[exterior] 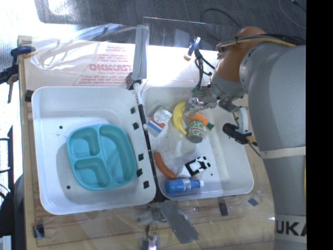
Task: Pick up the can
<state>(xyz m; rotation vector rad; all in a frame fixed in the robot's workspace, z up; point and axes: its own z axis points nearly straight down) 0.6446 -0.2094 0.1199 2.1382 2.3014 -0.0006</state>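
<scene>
Reaching into the right-hand bin (235,177) from the frame's right, the KUKA arm (270,92) sets its gripper (199,104) just above the can (196,130), which stands near the bin's middle beside a banana (179,116); whether the gripper is released or clenched cannot be told. The approach looks under way, and the next move calls for a clean closing on the can. Left, a teal divided tray (100,156) lies in the other bin (47,113); a blue bottle (182,186) lies lower right. Clear plastic sheeting (78,61) covers the bench behind.
</scene>
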